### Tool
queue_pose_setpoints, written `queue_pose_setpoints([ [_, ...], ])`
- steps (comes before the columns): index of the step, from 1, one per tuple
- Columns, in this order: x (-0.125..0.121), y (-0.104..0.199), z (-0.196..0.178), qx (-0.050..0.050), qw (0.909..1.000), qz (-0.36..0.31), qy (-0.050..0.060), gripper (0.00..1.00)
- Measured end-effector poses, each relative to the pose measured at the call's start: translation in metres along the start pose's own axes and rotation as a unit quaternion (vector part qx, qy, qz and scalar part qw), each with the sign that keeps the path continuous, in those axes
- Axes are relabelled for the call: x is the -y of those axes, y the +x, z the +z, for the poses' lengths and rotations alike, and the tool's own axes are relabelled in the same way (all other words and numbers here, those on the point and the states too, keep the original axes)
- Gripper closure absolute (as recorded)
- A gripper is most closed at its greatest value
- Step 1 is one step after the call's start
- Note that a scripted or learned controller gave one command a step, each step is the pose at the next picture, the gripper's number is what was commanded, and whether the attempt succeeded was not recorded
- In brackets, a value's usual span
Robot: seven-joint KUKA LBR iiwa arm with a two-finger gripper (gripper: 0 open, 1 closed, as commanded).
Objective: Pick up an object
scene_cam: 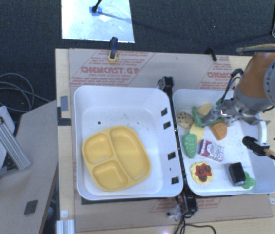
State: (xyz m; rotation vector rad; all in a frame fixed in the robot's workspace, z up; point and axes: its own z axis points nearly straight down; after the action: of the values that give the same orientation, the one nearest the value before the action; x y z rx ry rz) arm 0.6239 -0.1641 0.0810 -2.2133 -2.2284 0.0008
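Poised low in the right bin (264, 179), claw (217, 115) beside an orange wedge (219, 130); grip state impossible to tell.

Yellow divided plate (115, 157) in the white bin (123, 99) well off the gripper (219, 113), toward view left. Yellow clamp (112, 50) on bench edge, up-left of gripper. Shiny metal sheet (96, 13) beyond clamp. Grey cables (15, 89) farthest left.
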Motion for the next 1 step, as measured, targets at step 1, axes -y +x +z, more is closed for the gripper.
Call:
queue_pose_setpoints([
  [1,-0.0015,-0.0004,-0.015,0.001,1.0,0.0,-0.003,1.0],
])
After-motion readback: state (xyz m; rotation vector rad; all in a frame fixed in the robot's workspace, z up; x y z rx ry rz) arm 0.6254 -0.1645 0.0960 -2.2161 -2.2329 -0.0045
